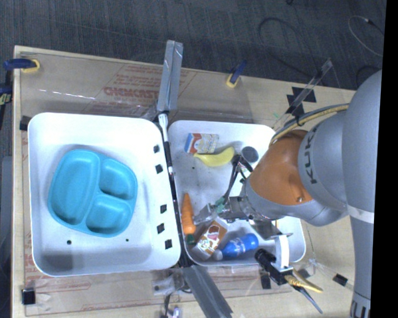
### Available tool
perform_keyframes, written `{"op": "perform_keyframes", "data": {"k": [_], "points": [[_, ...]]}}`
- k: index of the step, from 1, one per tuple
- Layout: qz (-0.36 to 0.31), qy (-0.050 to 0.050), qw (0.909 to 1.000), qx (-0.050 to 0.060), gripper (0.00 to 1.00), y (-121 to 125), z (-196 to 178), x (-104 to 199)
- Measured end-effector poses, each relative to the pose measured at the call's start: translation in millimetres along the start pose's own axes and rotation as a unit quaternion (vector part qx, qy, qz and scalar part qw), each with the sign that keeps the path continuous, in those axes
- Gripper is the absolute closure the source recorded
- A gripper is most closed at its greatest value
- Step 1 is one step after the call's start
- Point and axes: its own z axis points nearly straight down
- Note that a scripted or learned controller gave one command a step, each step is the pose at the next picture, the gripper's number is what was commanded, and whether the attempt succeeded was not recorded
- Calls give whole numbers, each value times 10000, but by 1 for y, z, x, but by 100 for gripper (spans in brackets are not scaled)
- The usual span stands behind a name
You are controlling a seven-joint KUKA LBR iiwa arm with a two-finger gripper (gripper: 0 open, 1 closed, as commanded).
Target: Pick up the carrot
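Claw [213, 212] low beside carrot [188, 214]

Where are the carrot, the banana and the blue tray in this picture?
carrot [188, 214], camera view, middle of its orange body.
banana [214, 157], camera view, middle of its yellow curve.
blue tray [93, 191], camera view, the ridge between its compartments.

Grey arm [345, 163], orange wrist band [281, 176]
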Motion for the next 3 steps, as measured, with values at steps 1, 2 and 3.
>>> {"op": "perform_keyframes", "data": {"k": [1, 2, 3], "points": [[-1634, -95, 9865, -75, 0, 6, -6, 32], [-656, 108, 9977, 116, 0, 27, -92, 81], [-1074, 158, 9941, 5, 0, 13, -28, 68]]}}
